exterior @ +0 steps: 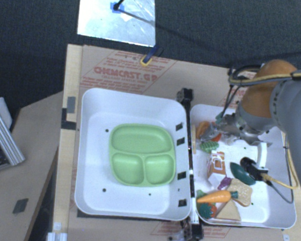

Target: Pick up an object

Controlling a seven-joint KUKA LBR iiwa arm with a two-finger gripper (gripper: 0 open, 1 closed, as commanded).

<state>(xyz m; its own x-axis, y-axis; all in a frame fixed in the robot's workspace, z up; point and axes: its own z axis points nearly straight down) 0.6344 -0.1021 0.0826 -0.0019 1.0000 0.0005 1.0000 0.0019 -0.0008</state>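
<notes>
At upper right, the gripper [218,125] hangs low over toy food [208,146], probably to grasp; its state I cannot tell.

Green tray [141,155] smooth matt plastic; white bins [90,153] glossy plastic.

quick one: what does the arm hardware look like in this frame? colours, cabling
One arm with a smooth, rounded light-grey housing. An orange band wraps it above the wrist. Dark and yellowish cables loop along the outside near that band. The wrist end narrows to a darker grey metal gripper assembly over the right bin; finer detail there is too small to make out.
</notes>
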